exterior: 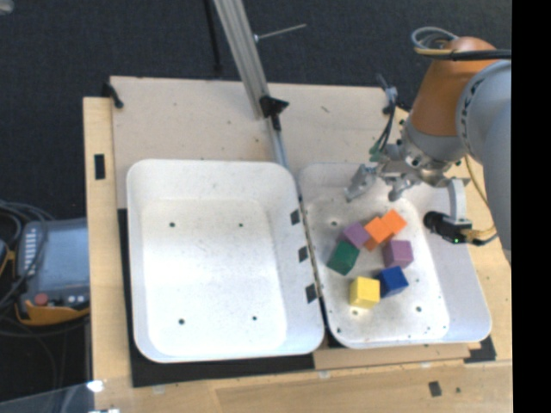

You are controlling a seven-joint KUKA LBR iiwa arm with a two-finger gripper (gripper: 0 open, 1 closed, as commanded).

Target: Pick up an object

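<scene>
Overhead slanted view of the bench (pixel 172 110), ordered by size. Two shallow white bins sit side by side: the left bin (pixel 215 256) and the right bin (pixel 448 308), their raised rims presumably there to keep loose pieces within reach of the arm. The KUKA arm (pixel 456 93), grey with an orange band, reaches in from the right and hangs over the upper part of the right bin. Its gripper (pixel 379 185) is poised above the bin floor with its fingers spread apart and nothing between them, just above and to the left of the cluster, which suggests an approach rather than a completed grasp. A slanted aluminium post (pixel 245 50) rises from behind the bins.

The candidate objects are six small blocks bunched near the middle of the right bin: an orange block (pixel 385 227), a purple block (pixel 356 235) touching it, a second purple block (pixel 398 252), a green block (pixel 343 256), a blue block (pixel 393 280) and a yellow block (pixel 364 292). Being roughly cubic, none has a clear long axis; each lies flat, its faces turned at a different angle to the bin walls.
</scene>
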